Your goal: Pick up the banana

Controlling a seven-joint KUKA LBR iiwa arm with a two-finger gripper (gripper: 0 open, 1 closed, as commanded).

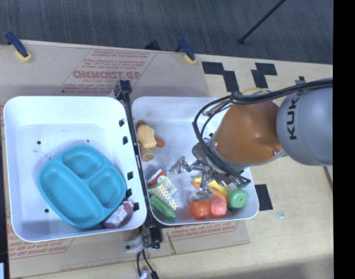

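— So, what sits in the left bin (14, 156)?
— Mostly a blue divided tray (81, 185), lying flat, and a small dark packet (118, 216) at the near right corner, touching the tray's edge.
— And the right bin (177, 106)?
— At its left side lies a tan toy figure (146, 141). Nearer the front there is a patterned wrapper (164, 189) with a green vegetable (163, 208) just beside it, then a red-orange piece (203, 208) and a green round piece (238, 199).
— Where is the banana (215, 186)?
— Near the front right of that bin, a yellow strip just above the red-orange piece, partly covered by the arm.
— The gripper (205, 182)?
— Down right over the banana; whether its fingers are spread or closed, I cannot tell. The orange band (247, 135) and grey arm (308, 127) hang over the bin's right side.
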